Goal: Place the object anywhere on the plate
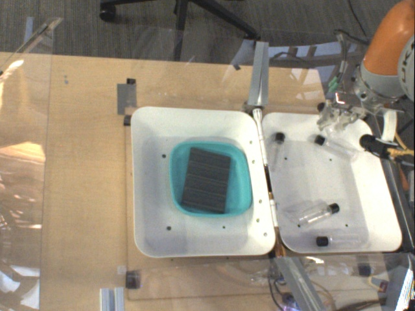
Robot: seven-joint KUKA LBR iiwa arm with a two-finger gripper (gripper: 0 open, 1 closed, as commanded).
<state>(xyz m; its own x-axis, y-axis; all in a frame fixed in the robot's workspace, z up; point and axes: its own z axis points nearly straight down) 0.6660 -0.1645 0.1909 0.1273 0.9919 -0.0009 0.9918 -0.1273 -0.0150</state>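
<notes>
Teal plate (241, 173) bearing a dark grey ridged block (206, 179), two white bins (149, 173), clear tube (316, 213) with black cap, orange-banded grey arm (389, 50), pale wood bench (71, 193)

The arm (389, 50) is cut off by the frame's right edge at upper right. The gripper's (337, 118) fingers blur against the white bin (363, 238).

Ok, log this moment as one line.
gripper: over right bin's far edge | dark ridged block: on teal plate, left bin | clear vial: lying in right bin
</notes>
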